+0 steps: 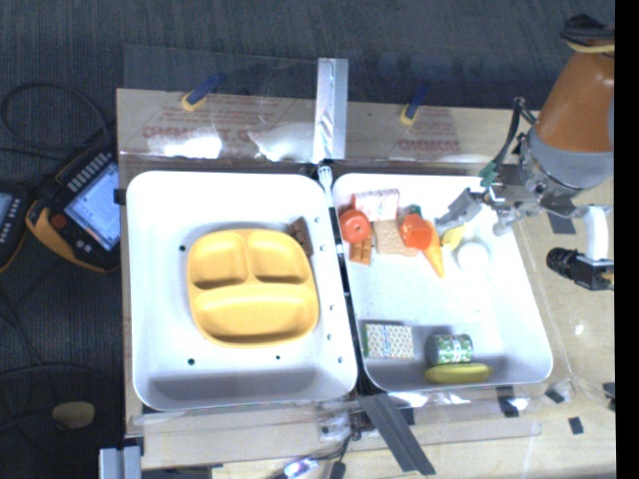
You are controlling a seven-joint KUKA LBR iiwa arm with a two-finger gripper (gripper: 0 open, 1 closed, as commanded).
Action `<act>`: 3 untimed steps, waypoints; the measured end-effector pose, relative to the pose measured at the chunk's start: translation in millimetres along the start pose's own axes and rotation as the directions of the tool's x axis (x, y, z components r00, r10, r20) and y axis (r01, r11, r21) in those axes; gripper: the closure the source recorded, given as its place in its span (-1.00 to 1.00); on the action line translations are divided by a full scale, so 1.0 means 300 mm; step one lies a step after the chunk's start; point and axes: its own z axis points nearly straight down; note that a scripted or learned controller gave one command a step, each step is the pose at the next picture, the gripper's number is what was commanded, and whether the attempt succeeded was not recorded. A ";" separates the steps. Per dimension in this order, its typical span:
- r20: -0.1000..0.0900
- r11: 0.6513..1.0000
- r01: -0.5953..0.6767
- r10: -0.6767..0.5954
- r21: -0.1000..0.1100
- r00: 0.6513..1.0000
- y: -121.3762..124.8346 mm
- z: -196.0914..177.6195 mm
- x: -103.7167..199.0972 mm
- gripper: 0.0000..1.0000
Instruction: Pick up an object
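1. The grey arm (574,118) with its orange band reaches in from the right, over the far right corner of the right bin (529,317).
2. Its gripper (469,206) hangs above the far part of that bin; whether the pincer is wide, narrow or holding anything cannot be told (the fingers are too small and blurred against the white floor).
3. Just beside the gripper, on its near left, lie an orange round object (416,233), a yellow piece (451,238) and a white round object (471,255).
4. Further left along the far wall sit a red-orange round object (353,226), a pale box (376,206) and a tan block (387,239), close together.
5. At the near wall of the right bin lie a patterned green packet (388,341), a green can (451,349) on its side and a yellow banana-like object (457,372), which touches the can.
6. The left bin (150,228) holds a yellow divided tray (254,285), with a small brown object (300,234) at its far right corner.
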 end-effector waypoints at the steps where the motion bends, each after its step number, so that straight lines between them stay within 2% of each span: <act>1: 0.003 1.000 -0.015 0.015 -0.012 1.000 0.046 0.517 0.012 -1.00; 2: 0.002 1.000 -0.016 0.016 -0.014 1.000 0.048 0.483 0.010 1.00; 3: 0.001 1.000 -0.004 0.004 0.001 1.000 0.047 0.204 0.386 1.00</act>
